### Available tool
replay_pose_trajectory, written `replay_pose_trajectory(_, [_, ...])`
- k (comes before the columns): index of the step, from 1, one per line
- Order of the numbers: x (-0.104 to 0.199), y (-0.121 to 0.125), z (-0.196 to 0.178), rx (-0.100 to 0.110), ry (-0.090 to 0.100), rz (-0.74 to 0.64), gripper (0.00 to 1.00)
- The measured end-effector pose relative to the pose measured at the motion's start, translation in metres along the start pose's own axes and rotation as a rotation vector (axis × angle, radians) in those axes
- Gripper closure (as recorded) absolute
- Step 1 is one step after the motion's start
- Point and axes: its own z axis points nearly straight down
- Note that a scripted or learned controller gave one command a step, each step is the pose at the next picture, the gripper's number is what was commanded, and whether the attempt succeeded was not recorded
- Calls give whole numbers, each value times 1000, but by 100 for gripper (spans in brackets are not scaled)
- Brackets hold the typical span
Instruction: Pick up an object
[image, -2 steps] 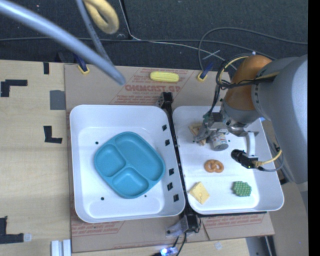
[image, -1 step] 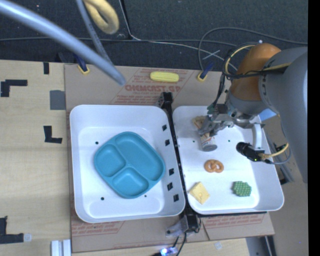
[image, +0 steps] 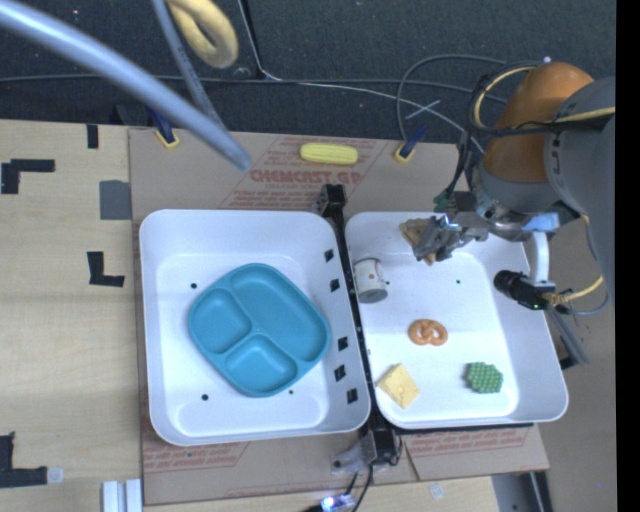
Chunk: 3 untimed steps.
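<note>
Arm (image: 545, 120) comes in from the right, orange band up top, wrist over the far corner of the right bin (image: 530, 300). End effector (image: 435, 240) sits low at the bin's far-left area. A small tan object (image: 413, 231) shows right at its tips; can't tell if it's between the fingers or just beside them, and can't tell if the fingers are apart or together, too dark and cluttered there.

Right bin contents:
- small white-and-brown cup (image: 369, 279) lying on its side near the left wall, close to the divider
- pretzel (image: 428, 332) mid-bin
- yellow wedge (image: 399, 385) near the front-left corner
- green block (image: 484, 377) front right, well apart from the wedge

None of these four is touching the end effector.

Left bin (image: 160, 300) holds a blue divided tray (image: 258, 327), three compartments, lying flat and rotated a bit.

On the worktop (image: 60, 300) behind the bins: a yellow banana-like piece (image: 328, 153) on the cardboard sheet. A black cable loops behind the arm.
</note>
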Motion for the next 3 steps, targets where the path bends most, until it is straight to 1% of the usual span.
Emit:
replay_pose_trajectory(1, [0, 1, -39, 0, 0, -1, 100])
replay_pose_trajectory(2, [44, -13, -31, 5, 1, -4, 100])
replay_pose_trajectory(3, [102, -29, -37, 6, 2, -6, 100])
